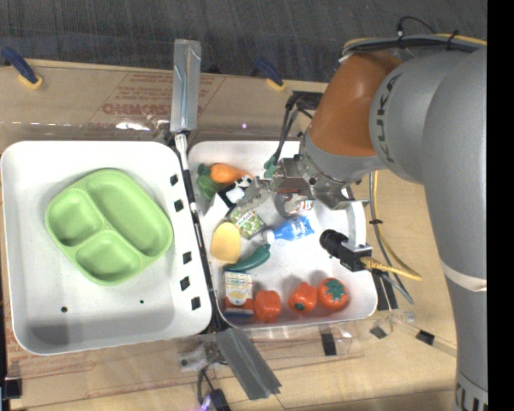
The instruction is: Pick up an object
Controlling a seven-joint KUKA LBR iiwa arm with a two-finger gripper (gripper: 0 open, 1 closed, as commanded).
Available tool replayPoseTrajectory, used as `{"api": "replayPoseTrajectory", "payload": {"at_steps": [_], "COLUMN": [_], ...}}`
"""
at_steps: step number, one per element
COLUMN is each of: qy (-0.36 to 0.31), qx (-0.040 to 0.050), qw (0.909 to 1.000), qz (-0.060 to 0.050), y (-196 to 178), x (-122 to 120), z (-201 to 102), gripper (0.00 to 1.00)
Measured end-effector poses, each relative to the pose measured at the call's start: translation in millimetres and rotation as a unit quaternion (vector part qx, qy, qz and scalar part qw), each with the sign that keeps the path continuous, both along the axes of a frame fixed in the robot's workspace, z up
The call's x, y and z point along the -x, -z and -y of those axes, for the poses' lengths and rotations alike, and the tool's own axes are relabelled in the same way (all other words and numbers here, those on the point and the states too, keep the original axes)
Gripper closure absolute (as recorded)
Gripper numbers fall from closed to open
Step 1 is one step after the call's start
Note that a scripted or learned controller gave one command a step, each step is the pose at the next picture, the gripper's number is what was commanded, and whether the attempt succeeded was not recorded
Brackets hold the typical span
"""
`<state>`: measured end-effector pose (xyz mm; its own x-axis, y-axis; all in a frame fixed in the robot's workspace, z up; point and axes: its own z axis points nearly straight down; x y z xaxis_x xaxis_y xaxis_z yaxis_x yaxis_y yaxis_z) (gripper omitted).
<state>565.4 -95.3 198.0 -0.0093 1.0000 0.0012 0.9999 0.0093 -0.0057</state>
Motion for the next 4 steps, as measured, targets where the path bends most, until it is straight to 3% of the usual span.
{"api": "replayPoseTrajectory", "payload": {"at_steps": [1,2,3,4], "qy": [0.012,0.011,0.003,-0.041], "qx": [0.0011,0.0024,0.0002,0.0001], "qw": [0.9999,0.9999,1.0000,0.9992], "qz": [0.010,0.007,0.003,0.001], "y": [89,80,-29,8], "x": [8,9,-21,-90], "z": [26,28,-28,-117], "gripper": [0.00,1.00,1.00,1.00]}}
